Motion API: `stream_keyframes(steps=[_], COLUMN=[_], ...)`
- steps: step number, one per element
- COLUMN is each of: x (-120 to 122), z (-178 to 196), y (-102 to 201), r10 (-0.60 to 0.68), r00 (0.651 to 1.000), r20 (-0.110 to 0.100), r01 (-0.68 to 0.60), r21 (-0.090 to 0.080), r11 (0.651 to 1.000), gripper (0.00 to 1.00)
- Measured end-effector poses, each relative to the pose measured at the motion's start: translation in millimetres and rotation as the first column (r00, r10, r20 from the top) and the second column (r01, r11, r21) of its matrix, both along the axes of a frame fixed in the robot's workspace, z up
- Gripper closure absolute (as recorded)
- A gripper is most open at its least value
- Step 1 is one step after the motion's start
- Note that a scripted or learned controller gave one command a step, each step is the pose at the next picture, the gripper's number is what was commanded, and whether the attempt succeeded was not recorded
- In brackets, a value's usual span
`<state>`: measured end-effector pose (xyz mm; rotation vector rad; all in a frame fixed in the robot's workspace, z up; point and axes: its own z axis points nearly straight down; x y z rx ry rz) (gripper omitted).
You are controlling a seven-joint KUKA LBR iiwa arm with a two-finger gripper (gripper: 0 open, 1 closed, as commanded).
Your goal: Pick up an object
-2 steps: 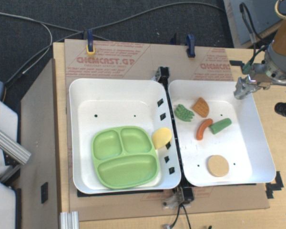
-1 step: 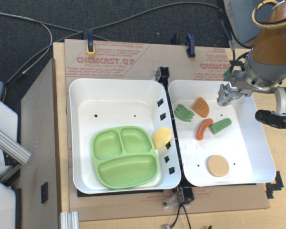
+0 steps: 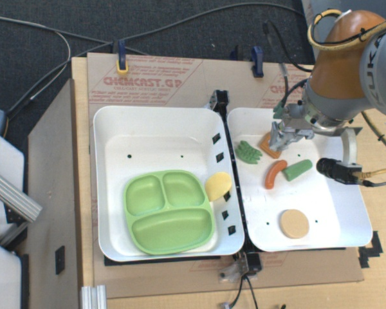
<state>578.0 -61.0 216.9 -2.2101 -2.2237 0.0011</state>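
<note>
Bench board (image 3: 148, 76): brown cardboard sheet under both bins, held by a yellow clamp (image 3: 121, 65) and a blue clamp (image 3: 257, 63) at the far edge.
Left bin (image 3: 109, 172): broad bare floor across the far half; near half taken by the tray.
Right bin (image 3: 347, 224): open floor along the near and right sides; objects crowd the far left part.
Arm (image 3: 347, 50): enters from upper right, orange band above the wrist, partly cut off by the frame; hides the far right corner of the right bin.
Green divided tray (image 3: 170, 211): three compartments, lying flat, close to the near wall.
Round tan disc (image 3: 294, 224): alone on the near floor, well apart from the rest.
Yellow lemon-like piece (image 3: 218, 185): touching the tray's right rim, beside the divider.
Green block (image 3: 298, 169): touching the orange-red sausage shape (image 3: 275, 174).
Green leafy piece (image 3: 248, 152): near the divider.
Orange piece (image 3: 269, 147): directly below the fingers, partly covered.
Gripper (image 3: 284, 132): low over the orange piece; spread or pressed together, cannot tell.
</note>
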Motion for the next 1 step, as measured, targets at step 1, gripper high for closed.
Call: stream_keyframes(steps=[1], x=[-17.5], z=[12.0], y=[50.9], r10=[0.001], r00=[1.0], r20=[0.001], r01=[-0.001], r21=[0.0], r11=[1.0], gripper=[1.0])
